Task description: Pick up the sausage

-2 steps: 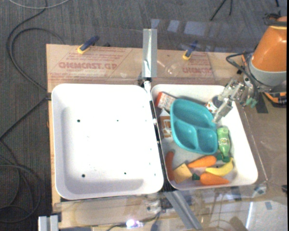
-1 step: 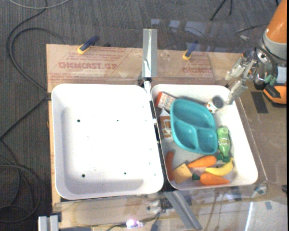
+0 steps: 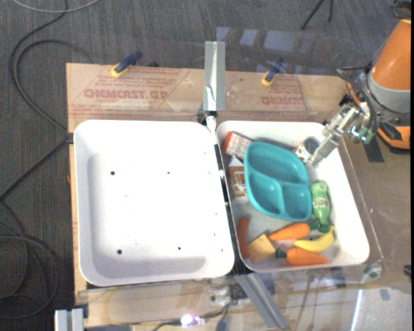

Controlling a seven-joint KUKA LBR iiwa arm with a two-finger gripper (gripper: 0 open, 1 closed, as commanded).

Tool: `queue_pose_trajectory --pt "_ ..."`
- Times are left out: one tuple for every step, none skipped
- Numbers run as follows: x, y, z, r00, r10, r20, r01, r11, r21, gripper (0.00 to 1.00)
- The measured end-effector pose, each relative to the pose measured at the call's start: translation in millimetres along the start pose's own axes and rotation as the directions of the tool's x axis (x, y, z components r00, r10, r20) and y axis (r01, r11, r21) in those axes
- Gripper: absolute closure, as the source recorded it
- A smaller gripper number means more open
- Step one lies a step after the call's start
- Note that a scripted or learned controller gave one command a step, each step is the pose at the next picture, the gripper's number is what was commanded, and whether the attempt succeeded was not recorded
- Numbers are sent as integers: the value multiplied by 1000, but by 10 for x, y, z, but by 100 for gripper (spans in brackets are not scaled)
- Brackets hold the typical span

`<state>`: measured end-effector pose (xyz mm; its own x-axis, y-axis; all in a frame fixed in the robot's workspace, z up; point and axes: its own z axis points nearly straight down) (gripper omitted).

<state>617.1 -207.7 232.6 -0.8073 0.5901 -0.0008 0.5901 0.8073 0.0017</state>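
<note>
1. The pincer (image 3: 316, 152) hung over the far right corner of the right bin (image 3: 355, 205), reaching in from the right on the grey arm with its orange band (image 3: 398, 61).
2. Whether it was released or clenched could not be told, and nothing could be seen grasped in it.
3. Just left of the pincer and a little nearer the camera lay a teal divided plate (image 3: 279, 181), tilted across the middle of the bin.
4. The sausage (image 3: 242, 232), a reddish-brown piece, lay well apart from the pincer, down at the near left side of the same bin, beside the bin's left wall and below the plate.
5. Next to the sausage sat a tan wedge (image 3: 260, 247), and further toward the pincer's side were two carrots (image 3: 290, 232) and a banana (image 3: 316, 242), crowded together along the near wall.
6. A green bottle (image 3: 321, 202) lay directly below the pincer, against the plate's right rim.
7. Left of the pincer, past the plate's far edge, a red and white carton (image 3: 236, 144) rested in the far left corner.
8. The left bin (image 3: 152, 198) stood far to the pincer's left, touching the right bin along a shared edge.
9. Both bins sat on the counter (image 3: 124, 92), a brown printed board.
</note>
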Motion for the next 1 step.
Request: queue_pose_trajectory --pt "-284 21 -927 955 -298 4 298 955 2 0"
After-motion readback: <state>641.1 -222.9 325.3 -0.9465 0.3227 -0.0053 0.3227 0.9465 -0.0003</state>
